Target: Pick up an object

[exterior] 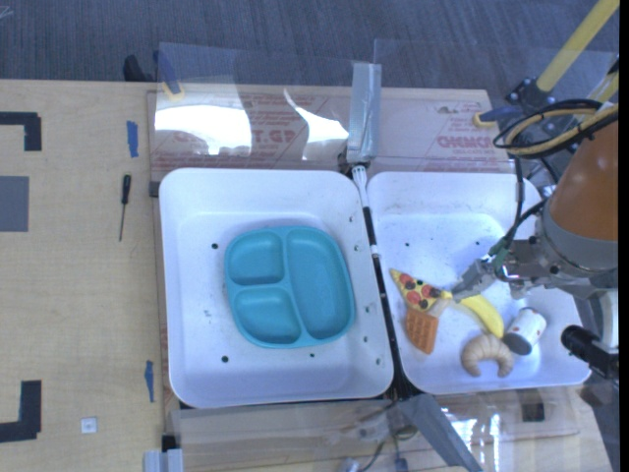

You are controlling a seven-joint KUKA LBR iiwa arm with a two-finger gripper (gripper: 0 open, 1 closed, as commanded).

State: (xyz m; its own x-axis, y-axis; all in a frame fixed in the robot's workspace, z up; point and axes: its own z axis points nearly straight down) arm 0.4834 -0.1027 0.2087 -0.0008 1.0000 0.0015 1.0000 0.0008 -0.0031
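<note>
The right bin [442,214] holds several toy foods near its front. A pizza slice [416,289] lies beside an orange waffle piece [423,331]. To their right are a yellow banana [485,314], a tan croissant [488,354] and a small white cylinder with a red mark [526,328]. My gripper [473,278] reaches in from the right and hangs low over the gap between the pizza slice and the banana, its tip close to both. I see no object lifted off the bin floor.
The left bin [187,224] contains a teal divided plate [290,285]. A divider wall [369,254] separates the bins. Cables and the arm's orange band [590,190] crowd the right edge. The back half of the right bin is bare white floor.
</note>
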